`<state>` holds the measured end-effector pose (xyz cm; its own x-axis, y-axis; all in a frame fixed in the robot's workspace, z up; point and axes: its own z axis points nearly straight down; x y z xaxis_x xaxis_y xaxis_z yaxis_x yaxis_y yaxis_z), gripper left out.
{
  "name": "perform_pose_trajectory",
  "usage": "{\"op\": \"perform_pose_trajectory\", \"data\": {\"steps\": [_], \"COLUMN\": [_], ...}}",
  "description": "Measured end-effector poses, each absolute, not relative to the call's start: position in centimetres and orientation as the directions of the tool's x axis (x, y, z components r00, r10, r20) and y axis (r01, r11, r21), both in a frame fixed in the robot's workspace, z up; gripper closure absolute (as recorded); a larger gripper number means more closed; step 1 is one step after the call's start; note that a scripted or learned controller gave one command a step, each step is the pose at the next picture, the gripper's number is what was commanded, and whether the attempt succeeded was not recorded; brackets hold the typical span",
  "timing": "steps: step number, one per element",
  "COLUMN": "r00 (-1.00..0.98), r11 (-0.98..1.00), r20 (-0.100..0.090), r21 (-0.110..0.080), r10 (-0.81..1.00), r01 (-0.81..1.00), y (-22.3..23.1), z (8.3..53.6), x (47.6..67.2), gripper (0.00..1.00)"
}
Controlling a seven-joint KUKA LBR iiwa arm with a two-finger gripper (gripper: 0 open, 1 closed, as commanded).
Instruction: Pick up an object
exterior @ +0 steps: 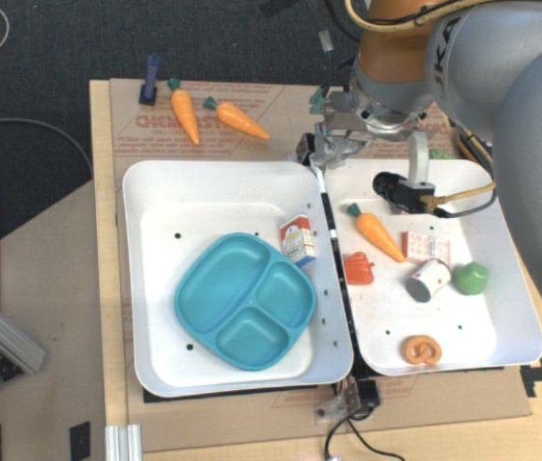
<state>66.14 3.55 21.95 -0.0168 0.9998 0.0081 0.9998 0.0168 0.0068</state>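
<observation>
My gripper [325,152] hangs over the back end of the wall between the two bins, with nothing visibly in it. In the right bin [502,339] lie an orange carrot [379,234], a red piece [358,269], a pink and white packet [428,248], a white cylinder [429,279], a green ball [470,278] and a brown pretzel [423,351]. The carrot is the closest of these, just in front and to the right of the gripper. The left bin [146,257] holds a blue divided plate [245,301] and a small carton [298,241].
Two more carrots [185,115] [240,119] and a blue clip [149,80] lie on the cardboard behind the left bin, outside both bins. The arm's grey body covers the back right corner of the right bin.
</observation>
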Motion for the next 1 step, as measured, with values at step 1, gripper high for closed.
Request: {"op": "perform_pose_trajectory", "data": {"steps": [1], "r00": [0.002], "r11": [-0.002], "r20": [0.001], "r21": [-0.009], "r10": [1.0], "r01": [1.0], "y": [2.45], "z": [18.27], "x": [60.78], "gripper": [1.0]}}
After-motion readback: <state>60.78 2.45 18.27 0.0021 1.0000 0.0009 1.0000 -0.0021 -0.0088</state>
